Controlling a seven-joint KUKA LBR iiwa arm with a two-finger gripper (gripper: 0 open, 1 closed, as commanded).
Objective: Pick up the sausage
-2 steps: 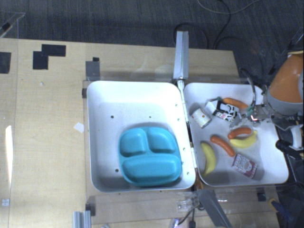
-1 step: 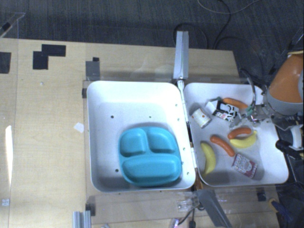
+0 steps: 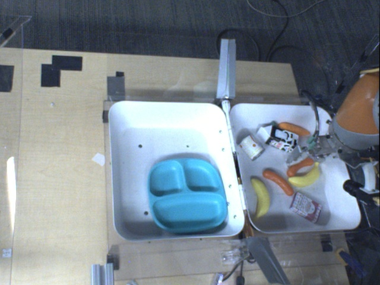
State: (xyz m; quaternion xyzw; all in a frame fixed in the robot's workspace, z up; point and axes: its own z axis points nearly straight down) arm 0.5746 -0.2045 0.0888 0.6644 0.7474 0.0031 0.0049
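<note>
The sausage lies loose in the right bin, between two bananas. It looks light, smooth, likely slippery; best pinched mid-length. The gripper hovers near; its state I cannot tell.

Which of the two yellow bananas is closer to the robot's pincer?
The small banana on the right side of the right bin, just under the pincer. The other banana lies farther left, near the divider.

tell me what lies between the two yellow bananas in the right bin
In the camera view, an orange-red sausage lies slantwise between the left yellow banana and the right yellow banana, on the right white bin floor.
</note>
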